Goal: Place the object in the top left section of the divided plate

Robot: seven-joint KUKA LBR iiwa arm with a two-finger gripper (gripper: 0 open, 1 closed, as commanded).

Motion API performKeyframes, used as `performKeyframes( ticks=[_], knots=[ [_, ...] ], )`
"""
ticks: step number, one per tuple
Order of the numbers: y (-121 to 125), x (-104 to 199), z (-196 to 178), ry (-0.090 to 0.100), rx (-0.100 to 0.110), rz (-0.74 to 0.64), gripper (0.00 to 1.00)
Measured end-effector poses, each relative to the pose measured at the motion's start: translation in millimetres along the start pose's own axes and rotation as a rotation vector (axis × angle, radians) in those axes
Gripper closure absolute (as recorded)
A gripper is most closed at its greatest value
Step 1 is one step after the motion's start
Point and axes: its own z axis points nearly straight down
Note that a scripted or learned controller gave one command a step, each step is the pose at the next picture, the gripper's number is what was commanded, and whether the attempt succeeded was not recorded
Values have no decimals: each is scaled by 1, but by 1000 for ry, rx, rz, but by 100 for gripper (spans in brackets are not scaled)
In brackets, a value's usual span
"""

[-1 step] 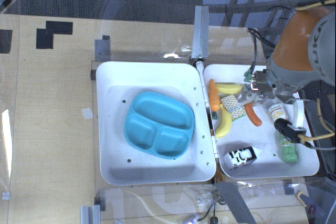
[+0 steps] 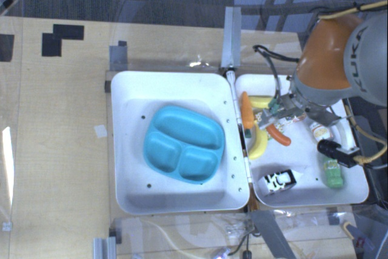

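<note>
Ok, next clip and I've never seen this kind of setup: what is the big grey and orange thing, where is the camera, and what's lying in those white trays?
The camera is fixed above the bench and looks down at a slant. The grey and orange machine is a robot arm reaching in from the right. Its tool hangs low over the right bin; I cannot tell whether it holds anything. That bin contains toy food and small items: an orange carrot, a yellow banana, a red sausage-like piece, a black-and-white item, a small green object and a pale bottle-like item. The left bin holds a blue divided plate with three sections, nothing in them yet.
</note>
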Motion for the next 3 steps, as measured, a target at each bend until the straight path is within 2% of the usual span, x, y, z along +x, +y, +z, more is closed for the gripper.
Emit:
performKeyframes(
  ticks=[1, 2, 3],
  knots=[
    [-9, 32, -63, -1, -3, -325, 100],
    [-9, 32, -63, -1, -3, -325, 0],
    [-7, 32, -75, -5, -9, -325, 100]
  ],
)
